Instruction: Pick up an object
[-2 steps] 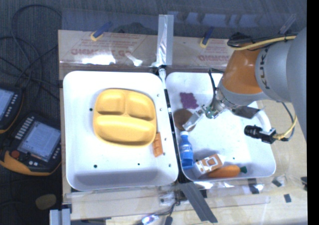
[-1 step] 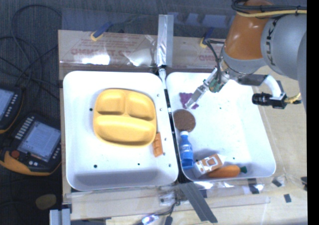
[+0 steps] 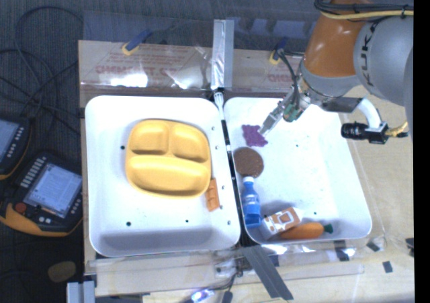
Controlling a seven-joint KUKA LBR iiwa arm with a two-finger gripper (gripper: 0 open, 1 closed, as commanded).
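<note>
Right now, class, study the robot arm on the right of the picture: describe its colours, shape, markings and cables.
The arm is rounded and bulky, with a grey casing and a broad orange band above the wrist. Part of the dark lettering "KUKA" shows on the grey shell. Black and yellow cables run over its top. It narrows to a slim, metallic gripper. A white and black fitting juts from the wrist.

arm (image 3: pixel 366 46): cut off by the right edge
end effector (image 3: pixel 267 123): too small; finger state cannot be told
small carton (image 3: pixel 282 219): print unreadable
controller (image 3: pixel 12 140): cropped at the left edge
</note>
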